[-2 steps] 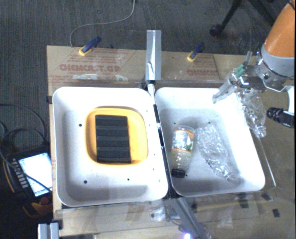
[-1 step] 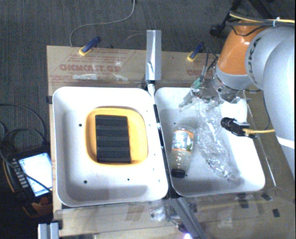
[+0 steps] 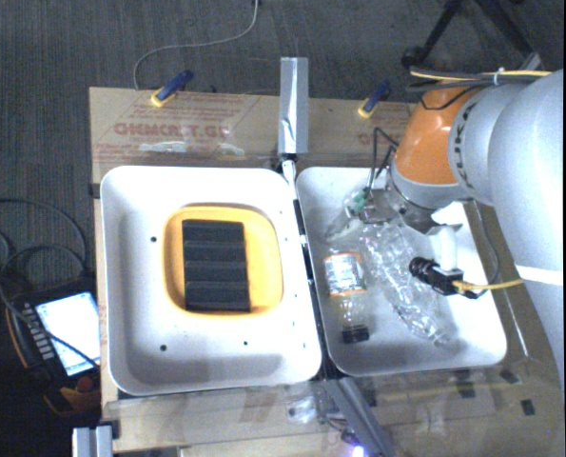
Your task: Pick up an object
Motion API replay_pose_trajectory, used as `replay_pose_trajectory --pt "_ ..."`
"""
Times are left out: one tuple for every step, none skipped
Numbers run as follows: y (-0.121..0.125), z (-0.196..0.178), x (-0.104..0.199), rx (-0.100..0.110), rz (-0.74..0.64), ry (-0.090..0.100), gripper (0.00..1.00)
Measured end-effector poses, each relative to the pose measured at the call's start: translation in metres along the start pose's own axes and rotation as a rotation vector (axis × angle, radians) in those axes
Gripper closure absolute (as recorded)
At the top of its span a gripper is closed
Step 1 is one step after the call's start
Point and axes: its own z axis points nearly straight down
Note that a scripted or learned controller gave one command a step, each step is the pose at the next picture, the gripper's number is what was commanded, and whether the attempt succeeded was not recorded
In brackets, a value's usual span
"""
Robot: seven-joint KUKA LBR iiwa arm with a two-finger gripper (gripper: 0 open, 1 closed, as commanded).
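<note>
In the right bin (image 3: 492, 346) lies a crumpled clear plastic bottle (image 3: 401, 279); the gripper (image 3: 373, 201) state is unclear.

Both bins (image 3: 121, 255) white. Left: yellow tray (image 3: 268, 255) with ridged black insert (image 3: 214, 265). Right: clear plastic bottle (image 3: 343, 276), white label; clear crinkled plastic (image 3: 401, 284). Arm (image 3: 520, 141) grey with orange band (image 3: 430, 150). Brown cardboard (image 3: 187, 131), red lettering.

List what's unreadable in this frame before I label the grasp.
- Gripper: finger state hidden under the arm's own wrist in the camera view.
- Clear plastic bottles in the right bin: transparent and overlapping, so count and outlines are unclear.
- Small bottle's label: too small to read.
- Right bin's upper right part: covered by the arm.
</note>
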Motion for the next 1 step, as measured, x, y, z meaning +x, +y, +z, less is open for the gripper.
replay_pose_trajectory --pt "-0.0553 -0.0188 -0.0483 0.013 0.084 0.004 0.00"
